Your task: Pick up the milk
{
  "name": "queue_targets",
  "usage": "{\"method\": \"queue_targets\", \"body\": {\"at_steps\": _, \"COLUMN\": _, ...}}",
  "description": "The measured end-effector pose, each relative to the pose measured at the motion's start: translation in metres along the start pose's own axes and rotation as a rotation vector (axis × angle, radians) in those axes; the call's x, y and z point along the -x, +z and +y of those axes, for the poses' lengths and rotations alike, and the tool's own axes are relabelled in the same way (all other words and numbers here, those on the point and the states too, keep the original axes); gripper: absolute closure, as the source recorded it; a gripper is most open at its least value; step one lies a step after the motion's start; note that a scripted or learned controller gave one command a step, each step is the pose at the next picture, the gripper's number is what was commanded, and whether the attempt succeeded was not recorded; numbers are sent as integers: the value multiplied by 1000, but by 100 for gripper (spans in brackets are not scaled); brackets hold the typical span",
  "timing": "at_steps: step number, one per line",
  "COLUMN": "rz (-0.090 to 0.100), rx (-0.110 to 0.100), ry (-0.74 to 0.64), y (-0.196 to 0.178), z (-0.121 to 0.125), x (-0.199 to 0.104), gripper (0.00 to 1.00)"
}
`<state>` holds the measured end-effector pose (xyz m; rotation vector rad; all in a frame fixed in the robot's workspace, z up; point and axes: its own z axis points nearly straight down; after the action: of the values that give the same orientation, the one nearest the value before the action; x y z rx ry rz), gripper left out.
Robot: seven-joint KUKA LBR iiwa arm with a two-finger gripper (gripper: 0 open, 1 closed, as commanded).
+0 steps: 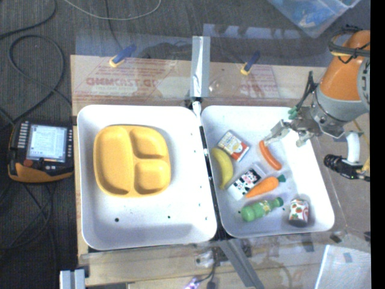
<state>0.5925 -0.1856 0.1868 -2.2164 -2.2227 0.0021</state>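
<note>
The table (84, 77) carries two shallow white bins side by side. The left bin (90, 221) holds a yellow divided tray (133, 159) with three compartments. The right bin (322, 218) holds the food items: the milk (246, 182), a small black-and-white cow-patterned carton, lies near the middle of this bin, just right of the banana (222, 166) and touching the carrot (263, 186) that lies slanted on its right side. Above the milk sits a small orange-and-white carton (232, 145), and to the right of that a red sausage (269, 154). Near the front edge of the bin lie a green bottle (261, 209) and a strawberry-patterned carton (298, 212). The arm (343, 89) comes in from the right, its jaws (290, 131) hovering over the upper right part of the right bin, near the sausage and well apart from the milk. The jaws look spread apart, with nothing between them. A handheld controller (41, 149) with a screen lies on the floor left of the table.
</note>
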Motion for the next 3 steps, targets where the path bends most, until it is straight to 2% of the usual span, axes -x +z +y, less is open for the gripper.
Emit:
{"method": "queue_targets", "body": {"at_steps": 1, "rz": -1, "rx": 4, "ry": -4, "y": 93, "z": -31, "x": -45, "gripper": 0}}
{"method": "queue_targets", "body": {"at_steps": 2, "rz": -11, "rx": 18, "ry": -178, "y": 95, "z": -34, "x": -59, "gripper": 0}}
{"method": "queue_targets", "body": {"at_steps": 3, "rz": -9, "rx": 14, "ry": -325, "y": 96, "z": 1, "x": -62, "gripper": 0}}
